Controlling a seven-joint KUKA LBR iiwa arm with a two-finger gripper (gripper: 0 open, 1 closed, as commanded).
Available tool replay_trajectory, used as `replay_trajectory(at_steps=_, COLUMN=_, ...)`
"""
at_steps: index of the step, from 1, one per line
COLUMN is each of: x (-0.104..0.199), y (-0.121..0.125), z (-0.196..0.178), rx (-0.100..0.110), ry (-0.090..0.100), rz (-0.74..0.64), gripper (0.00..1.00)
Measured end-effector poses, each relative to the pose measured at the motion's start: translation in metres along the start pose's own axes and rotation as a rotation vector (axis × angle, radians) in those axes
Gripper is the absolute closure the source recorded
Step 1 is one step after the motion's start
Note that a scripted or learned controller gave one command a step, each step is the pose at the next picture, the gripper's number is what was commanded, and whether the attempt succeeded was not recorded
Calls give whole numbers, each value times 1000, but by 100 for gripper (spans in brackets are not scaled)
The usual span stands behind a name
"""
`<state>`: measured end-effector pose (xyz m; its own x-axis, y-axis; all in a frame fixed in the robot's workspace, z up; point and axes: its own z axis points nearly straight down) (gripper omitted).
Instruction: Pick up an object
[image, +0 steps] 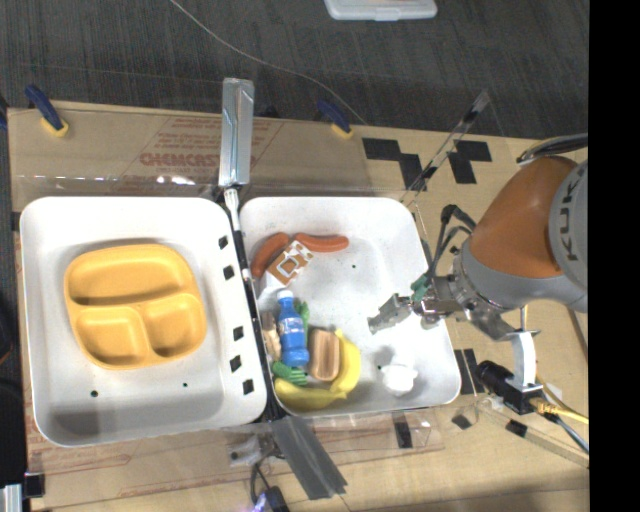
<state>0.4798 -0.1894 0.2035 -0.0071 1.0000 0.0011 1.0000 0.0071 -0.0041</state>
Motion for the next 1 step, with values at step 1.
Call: replay_trajectory(at_steps=1, x=63, y=-4, z=94, rx=6, ry=3, rz=117, gripper=0)
